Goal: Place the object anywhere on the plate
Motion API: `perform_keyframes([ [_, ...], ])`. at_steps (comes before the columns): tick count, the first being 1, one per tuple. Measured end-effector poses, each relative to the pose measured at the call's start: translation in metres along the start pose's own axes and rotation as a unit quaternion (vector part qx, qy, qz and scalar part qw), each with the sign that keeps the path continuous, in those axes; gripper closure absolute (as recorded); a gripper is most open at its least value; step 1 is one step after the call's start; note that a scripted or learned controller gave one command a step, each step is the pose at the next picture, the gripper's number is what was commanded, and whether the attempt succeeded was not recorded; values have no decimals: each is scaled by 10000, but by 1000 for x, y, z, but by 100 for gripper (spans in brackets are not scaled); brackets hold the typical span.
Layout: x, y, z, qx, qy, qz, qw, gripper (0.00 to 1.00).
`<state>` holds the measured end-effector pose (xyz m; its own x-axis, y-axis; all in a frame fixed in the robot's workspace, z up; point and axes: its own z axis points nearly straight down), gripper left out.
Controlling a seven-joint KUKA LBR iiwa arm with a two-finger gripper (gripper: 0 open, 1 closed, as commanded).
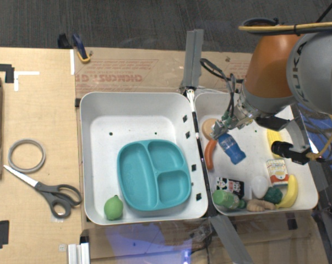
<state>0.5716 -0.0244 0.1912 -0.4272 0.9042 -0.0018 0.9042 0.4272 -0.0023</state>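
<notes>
We see the gripper [225, 126] low over the upper part of the right bin [248, 99], reaching in from the right beneath the arm's orange band [270, 59]. A small blue bottle [232, 148] hangs tilted directly below the fingertips, its upper end meeting them, so we read the fingers as closed on the bottle's top; the rest of the bottle slants down and to the right over the bin floor.

The teal plate [153, 174], divided into three compartments, lies in the left bin [99, 114], toward its lower half, well apart from the bottle and separated from it by the two bins' adjoining walls. A green lime-like fruit [114, 208] sits on the bin floor just beside the plate's lower left corner.

In the right bin we also make out an orange carrot-like piece [210, 154] just left of the bottle, a yellow banana [289, 190] along the right side, a small carton [277, 172] near it, and a green item [226, 200] at the lower edge.

On the bench to the left lie scissors [50, 192] and a roll of tape [27, 155]
</notes>
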Motion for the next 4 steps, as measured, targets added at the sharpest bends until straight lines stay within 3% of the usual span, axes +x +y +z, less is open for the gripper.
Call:
perform_keyframes([
  [1,94,20,-30,-9,4,-728,9973,100],
  [2,145,-30,-28,6,10,-232,9997,100],
  [3,102,-55,-14,-8,6,-1635,9865,100],
  [4,121,-47,-9,-7,8,-3454,9385,100],
])
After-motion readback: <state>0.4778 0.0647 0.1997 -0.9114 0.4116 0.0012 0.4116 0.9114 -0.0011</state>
